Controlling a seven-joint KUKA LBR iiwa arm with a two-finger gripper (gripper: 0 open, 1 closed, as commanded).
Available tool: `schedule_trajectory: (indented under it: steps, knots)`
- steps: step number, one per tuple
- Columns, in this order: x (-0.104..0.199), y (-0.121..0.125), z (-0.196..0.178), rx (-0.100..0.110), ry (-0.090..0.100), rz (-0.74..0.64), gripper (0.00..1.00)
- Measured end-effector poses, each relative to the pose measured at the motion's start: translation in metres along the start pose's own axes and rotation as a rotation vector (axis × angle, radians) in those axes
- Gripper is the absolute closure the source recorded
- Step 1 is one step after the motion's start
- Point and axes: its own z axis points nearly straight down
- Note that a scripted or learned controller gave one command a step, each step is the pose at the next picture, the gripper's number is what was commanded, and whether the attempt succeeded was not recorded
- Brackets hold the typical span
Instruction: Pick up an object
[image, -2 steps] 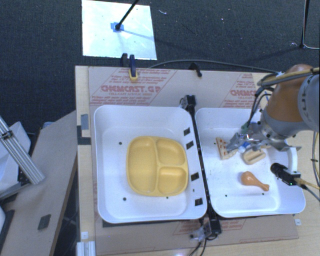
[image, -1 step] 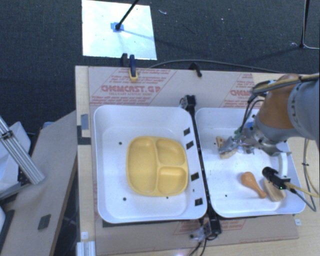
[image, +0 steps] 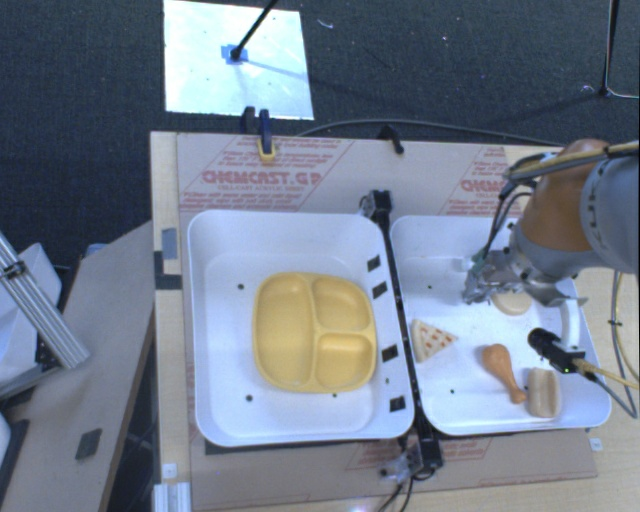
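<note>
Grey with its orange band, the arm (image: 600, 215) comes in from the view's right and sets the pincer (image: 483, 287) low over the right bin (image: 440, 240), near that bin's middle. From my screen I cannot tell how far the pincer is open, and I see nothing gripped in it.

Closest to the pincer is a pale round disc (image: 514, 302), just beside it on the arm's side and partly tucked under the wrist; I can't tell whether the two touch. A tan wedge (image: 432, 340) lies near the pincer, toward the front of the bin and a little to the view's left. A brown drumstick (image: 503, 370) lies farther toward the front, almost straight down the view from the pincer. A pale bun (image: 543, 392) sits just beyond the drumstick's thin end, in the front corner.

Well apart from the pincer, across the divider to the view's left, a yellow plate (image: 315, 332) rests in the left bin (image: 220, 250).
</note>
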Motion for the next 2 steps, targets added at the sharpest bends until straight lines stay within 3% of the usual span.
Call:
schedule_trajectory:
  steps: [1,2]
  knots:
    - [-0.009,-0.002,-0.049,0.015,-0.003,0.002,1.0]
    - [-0.017,0.0,-0.096,0.015,-0.003,0.003,1.0]
